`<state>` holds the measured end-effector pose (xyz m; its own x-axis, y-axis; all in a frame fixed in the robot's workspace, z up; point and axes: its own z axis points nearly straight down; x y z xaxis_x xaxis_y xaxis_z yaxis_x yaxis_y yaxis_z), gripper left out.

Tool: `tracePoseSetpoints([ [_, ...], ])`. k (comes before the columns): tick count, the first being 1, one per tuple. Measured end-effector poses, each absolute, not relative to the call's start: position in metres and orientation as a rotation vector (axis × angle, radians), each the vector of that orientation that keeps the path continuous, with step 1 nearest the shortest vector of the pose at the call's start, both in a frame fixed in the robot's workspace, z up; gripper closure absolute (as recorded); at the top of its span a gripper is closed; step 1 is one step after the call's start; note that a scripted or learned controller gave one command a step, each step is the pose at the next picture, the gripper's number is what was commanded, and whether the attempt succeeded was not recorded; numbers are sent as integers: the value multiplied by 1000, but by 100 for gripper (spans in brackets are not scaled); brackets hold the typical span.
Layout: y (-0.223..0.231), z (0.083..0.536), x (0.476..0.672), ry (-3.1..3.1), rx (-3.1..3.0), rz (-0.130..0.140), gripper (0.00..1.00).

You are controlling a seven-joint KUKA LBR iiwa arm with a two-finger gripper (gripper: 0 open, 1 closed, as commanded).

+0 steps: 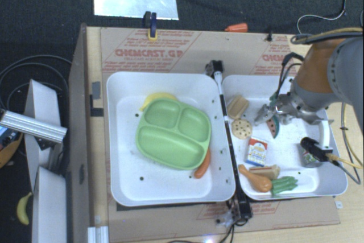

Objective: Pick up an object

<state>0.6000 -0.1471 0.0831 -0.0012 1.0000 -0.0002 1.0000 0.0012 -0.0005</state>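
Your gripper (272, 120) sits low in the right bin (335, 179), fingers pinching the watermelon slice (274, 126); cookie (242, 128) just beside.

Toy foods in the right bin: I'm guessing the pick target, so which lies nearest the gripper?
The watermelon slice, red with a green rind, right beside the gripper. The cookie, bread and box lie farther off.

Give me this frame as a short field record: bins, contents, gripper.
left bin: green tray, yellow piece behind it, orange sausage at its near corner
right bin: bread, cookie, small box, chicken leg, green beans
gripper: over right bin, by a watermelon slice
grasp: cannot tell
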Motion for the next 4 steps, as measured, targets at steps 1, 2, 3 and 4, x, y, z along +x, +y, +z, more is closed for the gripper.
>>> tracePoseSetpoints([
  [1, -188, 85, 600, -2223, -2226, -1, 0],
  [2, -186, 111, 568, -2222, -2222, 0, 0],
  [3, -133, 130, 623, -2237, -2213, -10, 0],
  [4, -175, 82, 600, -2219, -2223, 3, 0],
])
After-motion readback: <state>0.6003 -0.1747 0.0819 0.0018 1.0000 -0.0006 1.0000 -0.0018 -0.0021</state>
